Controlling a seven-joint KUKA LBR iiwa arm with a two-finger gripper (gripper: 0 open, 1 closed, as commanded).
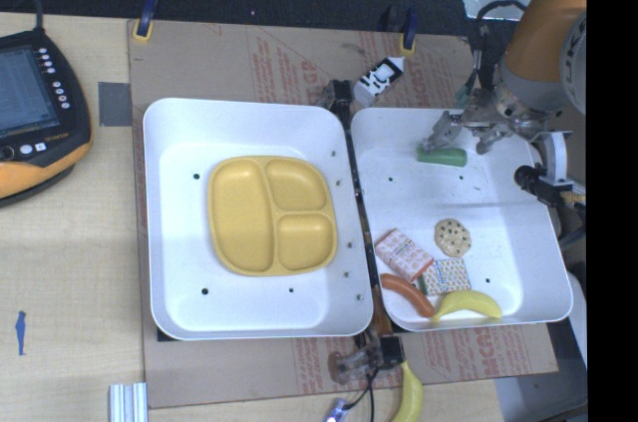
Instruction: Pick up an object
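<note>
The pincer [461, 133] hangs low, fingers spread, just above a green piece [443, 155] lying in the right bin [558, 260]. Nothing is lifted yet; closing and raising remain. Cookie [453, 236] and banana [467, 306] lie nearer the camera.

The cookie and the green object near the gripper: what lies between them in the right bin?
Nothing: in the camera view, bare white bin floor separates the cookie from the green object.
</note>
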